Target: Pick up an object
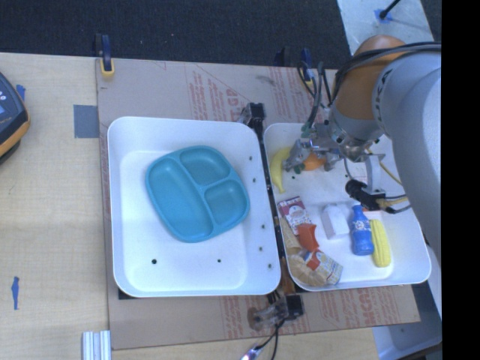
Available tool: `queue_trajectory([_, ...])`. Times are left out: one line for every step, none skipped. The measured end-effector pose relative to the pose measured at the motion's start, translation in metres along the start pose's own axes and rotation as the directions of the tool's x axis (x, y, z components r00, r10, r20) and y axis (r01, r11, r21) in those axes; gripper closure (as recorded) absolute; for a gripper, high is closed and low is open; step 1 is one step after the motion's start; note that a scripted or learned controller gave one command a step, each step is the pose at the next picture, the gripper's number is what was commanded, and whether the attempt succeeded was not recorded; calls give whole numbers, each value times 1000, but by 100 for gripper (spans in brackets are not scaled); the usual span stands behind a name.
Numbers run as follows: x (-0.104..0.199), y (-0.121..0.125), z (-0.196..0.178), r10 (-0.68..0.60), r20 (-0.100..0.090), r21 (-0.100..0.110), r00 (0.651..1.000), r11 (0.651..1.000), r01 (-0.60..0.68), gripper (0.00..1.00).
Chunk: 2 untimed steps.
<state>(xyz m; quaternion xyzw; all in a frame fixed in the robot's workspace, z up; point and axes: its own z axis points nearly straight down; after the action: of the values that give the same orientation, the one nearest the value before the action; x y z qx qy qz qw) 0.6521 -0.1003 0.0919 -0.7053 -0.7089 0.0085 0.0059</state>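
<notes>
My gripper (309, 154) hangs low over the far left corner of the right bin (409, 276), below the grey arm and its orange band (371, 73). Right under it lies a small orange object (312, 163), partly covered by the gripper. A yellow banana (277, 171) lies just to its left, against the bin wall. Nearer the front lie a red-and-white packet (294, 214), a red item (308, 238), a white block (332, 221), a blue bottle (361, 231), a yellow corn cob (381, 243) and a snack bag (315, 270).
The left bin (131, 276) holds a blue divided plate (196, 192). Black cables (367, 192) trail from the wrist over the right bin's far side. A yellow-edged device (9, 118) sits at the bench's left edge.
</notes>
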Motion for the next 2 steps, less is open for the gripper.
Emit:
queue_trajectory([0,-2,-8,0,-3,9,1000,1000,0,100])
queue_trajectory([70,-59,-107,0,-4,-18,1000,1000,0,100])
